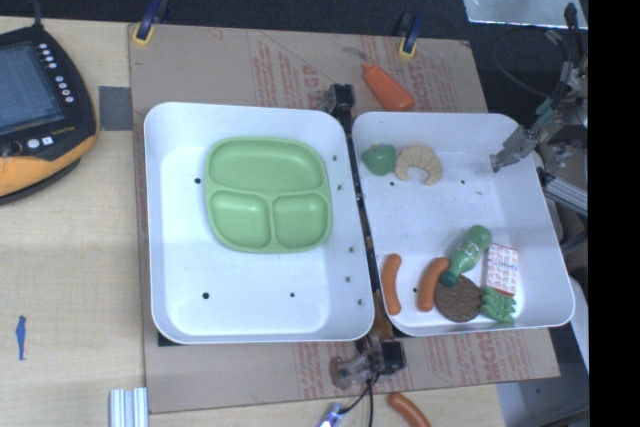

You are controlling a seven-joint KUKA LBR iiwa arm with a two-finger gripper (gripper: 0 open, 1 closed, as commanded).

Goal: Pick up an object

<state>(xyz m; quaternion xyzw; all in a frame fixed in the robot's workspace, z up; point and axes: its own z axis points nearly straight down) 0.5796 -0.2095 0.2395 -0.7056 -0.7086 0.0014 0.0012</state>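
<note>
1. The right bin (520,140) held the loose items; a green bottle (466,253) lay in its near right part, long axis slanting from the lower left up to the upper right.
2. Two sausages (391,283) (432,283) lay just left of it, each roughly upright in the view; a brown disc (459,301) and a red-and-white packet (501,270) sat close by.
3. A croissant (419,163) and a small green piece (379,158) lay near the far left corner.
4. The end effector (506,155) sat at the bin's far right rim, well apart from the bottle; whether it was wide or narrow could not be told.
5. The left bin (165,245) held a green divided plate (268,193).
</note>
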